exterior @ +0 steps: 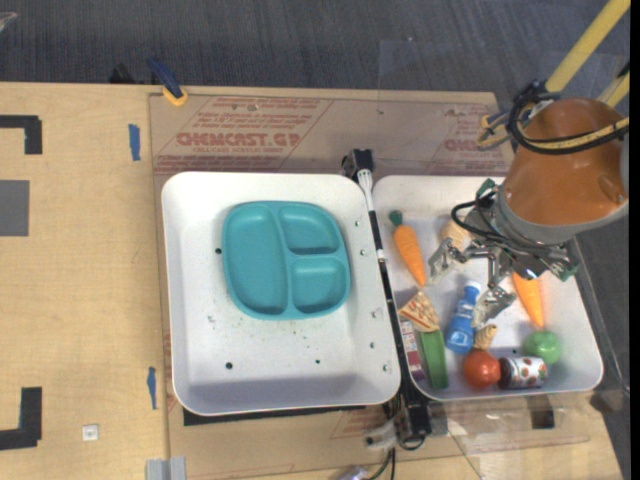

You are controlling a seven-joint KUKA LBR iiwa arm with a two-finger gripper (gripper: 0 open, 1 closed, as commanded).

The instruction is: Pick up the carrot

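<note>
Carrot nearest the tool: an orange carrot (530, 299) lay in the right bin (585, 363), just right of the tool (492, 286), long axis running near to far, tip toward the near side.
Second carrot: another (408, 252) lay well left of the tool, green top at the far end.
Tool: hung low over the bin, fingers spread, nothing between them (as far as I could judge).
Likely move: a short shift right.

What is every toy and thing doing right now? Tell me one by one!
Left carrot: lying loose in the right bin.
Right carrot: lying loose under the claw.
Blue bottle: lying down.
Red tomato: resting at the bin's front.
Teal plate: flat in the left bin.
</note>
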